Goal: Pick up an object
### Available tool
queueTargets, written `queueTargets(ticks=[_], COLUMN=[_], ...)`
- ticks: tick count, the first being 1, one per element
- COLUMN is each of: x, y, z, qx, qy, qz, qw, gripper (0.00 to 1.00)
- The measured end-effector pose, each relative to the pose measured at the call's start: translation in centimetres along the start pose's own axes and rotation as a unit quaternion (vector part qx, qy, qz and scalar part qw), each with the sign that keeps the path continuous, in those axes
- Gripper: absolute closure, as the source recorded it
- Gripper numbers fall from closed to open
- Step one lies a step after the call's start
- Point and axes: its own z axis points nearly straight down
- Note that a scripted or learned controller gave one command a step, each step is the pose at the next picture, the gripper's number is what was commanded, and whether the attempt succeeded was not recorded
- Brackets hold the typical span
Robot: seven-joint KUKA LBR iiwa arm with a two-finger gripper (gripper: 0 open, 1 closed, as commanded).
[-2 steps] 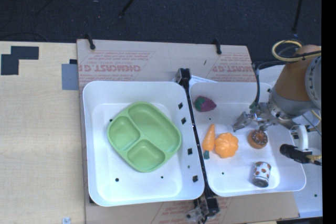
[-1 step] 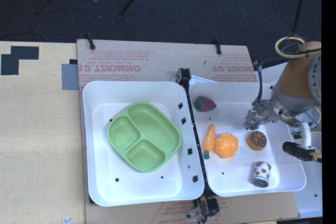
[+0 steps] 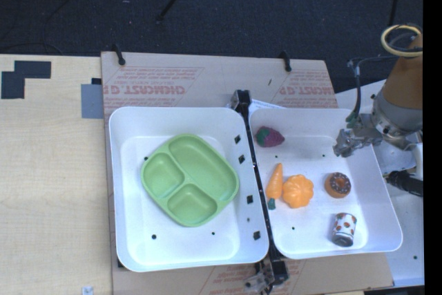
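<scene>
Hovering over right bin (image 3: 387, 214) far rim, gripper (image 3: 345, 144) opening unreadable; carrot (image 3: 275, 180), pumpkin (image 3: 298, 191), donut (image 3: 338, 184), can (image 3: 344, 229) inside; green plate (image 3: 189, 179) in left bin (image 3: 131, 231).

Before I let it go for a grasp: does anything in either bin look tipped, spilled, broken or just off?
Only small things. The little can in the right bin looks tipped on its side rather than upright. The green divided plate sits askew in the left bin. Carrot and orange pumpkin lie touching. Nothing looks spilled or broken.
</scene>
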Motion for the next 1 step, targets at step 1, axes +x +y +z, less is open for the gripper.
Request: queueTargets(ticks=[1], x=[-0.08], y=[0.10], z=[-5.33], qx=[0.000], qy=[0.000], qz=[0.000], qw=[1.0000], gripper=[1.00])
